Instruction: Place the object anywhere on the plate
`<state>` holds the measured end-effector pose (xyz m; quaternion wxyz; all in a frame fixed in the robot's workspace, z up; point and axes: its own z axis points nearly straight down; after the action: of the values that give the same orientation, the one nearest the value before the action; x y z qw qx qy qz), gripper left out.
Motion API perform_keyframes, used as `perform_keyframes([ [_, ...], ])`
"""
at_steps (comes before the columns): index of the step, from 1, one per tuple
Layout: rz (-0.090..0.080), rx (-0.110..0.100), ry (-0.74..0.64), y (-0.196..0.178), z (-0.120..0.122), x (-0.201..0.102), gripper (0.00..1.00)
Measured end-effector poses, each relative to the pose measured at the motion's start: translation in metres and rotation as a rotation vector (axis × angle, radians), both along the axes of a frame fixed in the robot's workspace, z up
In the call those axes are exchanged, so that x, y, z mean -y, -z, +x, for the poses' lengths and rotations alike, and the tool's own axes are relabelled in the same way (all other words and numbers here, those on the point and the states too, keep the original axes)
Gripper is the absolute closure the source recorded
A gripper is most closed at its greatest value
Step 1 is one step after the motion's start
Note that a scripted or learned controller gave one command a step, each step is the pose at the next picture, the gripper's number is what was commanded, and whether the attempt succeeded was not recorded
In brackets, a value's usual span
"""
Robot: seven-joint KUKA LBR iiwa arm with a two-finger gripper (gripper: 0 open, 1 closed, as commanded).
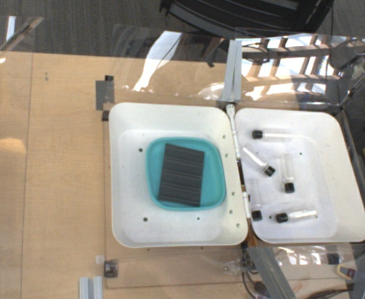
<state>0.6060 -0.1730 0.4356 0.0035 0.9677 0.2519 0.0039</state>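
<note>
A teal square plate (215, 182) sits in the middle of the left white bin (129, 223). A dark grey ribbed rectangular block (182, 175) lies flat on the plate, slightly tilted, fully within its rim. In the right white bin (344, 226) lie several clear tubes with black caps, among them one at the back (266, 134), one in the middle (259, 160) and one at the front (296, 215).
A metal divider post (232, 73) stands behind the seam between the two bins. The wooden bench (45, 185) stretches away to the left. A small black bracket (104, 94) sits at the left bin's far corner. Chair legs show at the top.
</note>
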Motion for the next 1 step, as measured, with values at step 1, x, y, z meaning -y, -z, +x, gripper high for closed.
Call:
perform_keyframes([
  [1,0.002,0.003,0.300,-0.0006,-0.0437,0.0322,0.00],
])
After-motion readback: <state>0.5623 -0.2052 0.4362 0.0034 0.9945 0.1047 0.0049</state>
